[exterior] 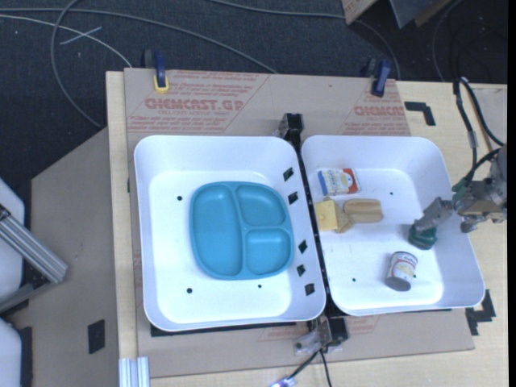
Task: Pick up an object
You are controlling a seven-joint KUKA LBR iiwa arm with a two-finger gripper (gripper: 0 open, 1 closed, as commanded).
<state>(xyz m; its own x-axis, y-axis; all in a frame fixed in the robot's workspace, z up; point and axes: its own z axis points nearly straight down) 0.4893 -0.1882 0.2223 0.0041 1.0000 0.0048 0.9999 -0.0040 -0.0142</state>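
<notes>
Camera view looks down on a bench [242, 95] bearing two shallow white bins side by side. Nearest the front edge of the right bin [451, 285] lies a small grey-and-white can [401, 270], tipped on its side close to the bin's front wall. Just beyond it, toward the right wall, a dark green object [422, 235] rests on the bin floor. The gripper [442, 213] reaches in over the right wall, just beside the green object and possibly touching it; whether its fingers are spread or closed cannot be told, and nothing is seen held between them.

Farther back, near the bin's left wall, a yellow block [326, 216] sits touching a tan, bread-like piece [363, 211] on its right. Behind these, toward the back left corner, lies a small white packet with blue and red print [336, 181].

A blue divided plate [241, 229] with three compartments sits in the middle of the left bin [161, 168].

At the bench's far edge, a blue-and-yellow clamp [161, 71] grips the left part and a blue clamp [380, 77] the right.
</notes>
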